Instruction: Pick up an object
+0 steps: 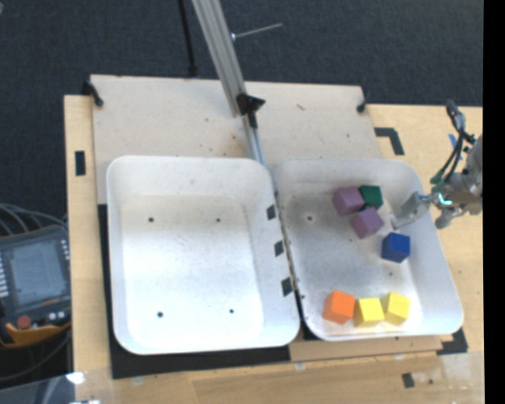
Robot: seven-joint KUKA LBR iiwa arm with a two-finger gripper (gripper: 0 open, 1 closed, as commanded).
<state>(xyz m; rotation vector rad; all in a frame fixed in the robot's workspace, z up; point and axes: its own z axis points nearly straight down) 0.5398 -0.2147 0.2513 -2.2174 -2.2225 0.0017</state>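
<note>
Gripper (424, 209) over the right bin (442, 263)
Its fingers look spread (nothing between them), just above the blue cube (396, 247).

Gripper (427, 210) at view's right side, low, wrist entering from right edge; two fingers (406, 209) spread apart, nothing between them.

Single fixed camera: mounted above the bench (84, 225), directed downward at a slant. Both white bins (194, 251) are framed whole from a moderate height, bench edges and dark floor (67, 32) included. The arm side is placed at right.
</note>
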